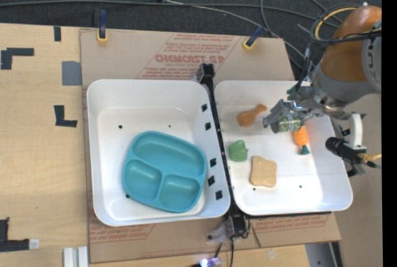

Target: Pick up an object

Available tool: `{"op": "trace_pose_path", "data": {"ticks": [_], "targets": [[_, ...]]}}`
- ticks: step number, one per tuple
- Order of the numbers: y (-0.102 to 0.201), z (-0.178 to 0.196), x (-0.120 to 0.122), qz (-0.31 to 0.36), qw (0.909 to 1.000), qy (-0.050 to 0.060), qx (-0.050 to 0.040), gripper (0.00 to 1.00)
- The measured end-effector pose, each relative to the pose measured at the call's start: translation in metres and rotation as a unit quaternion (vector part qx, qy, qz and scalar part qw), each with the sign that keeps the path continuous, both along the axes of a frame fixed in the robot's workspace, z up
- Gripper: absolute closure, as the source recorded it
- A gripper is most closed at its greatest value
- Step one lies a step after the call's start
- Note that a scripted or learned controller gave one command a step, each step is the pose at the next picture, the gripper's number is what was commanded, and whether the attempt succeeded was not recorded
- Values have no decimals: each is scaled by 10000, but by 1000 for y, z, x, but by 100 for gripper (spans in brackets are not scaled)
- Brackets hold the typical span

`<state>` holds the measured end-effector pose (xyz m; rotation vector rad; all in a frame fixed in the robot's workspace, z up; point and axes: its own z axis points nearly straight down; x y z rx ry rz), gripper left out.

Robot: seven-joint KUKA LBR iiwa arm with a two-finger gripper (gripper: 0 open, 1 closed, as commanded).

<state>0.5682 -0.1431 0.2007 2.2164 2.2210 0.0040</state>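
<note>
My gripper [277, 118] hangs low over the upper middle of the right bin [322, 197], reaching in from the right. Just left of it lies a brown drumstick-shaped piece [250, 115]. A small green and white thing [289, 126] sits right against the gripper's lower side; whether it is held cannot be made out. An orange carrot [301, 137] lies just below and to the right. Further down are a green piece [237, 150] near the divider and a tan slice of bread [263, 172].
The left bin [105, 104] holds a teal divided plate [164, 171]. A black divider [214, 135] runs between the bins. Cables [291, 5] loop behind the arm, and a black fitting [347, 149] sticks out at the right bin's edge.
</note>
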Motion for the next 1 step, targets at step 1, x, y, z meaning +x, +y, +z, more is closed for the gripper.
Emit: {"op": "trace_pose_path", "data": {"ticks": [1], "targets": [[-1, 64, 3, -3, 10000, -7, -5, 100]]}}
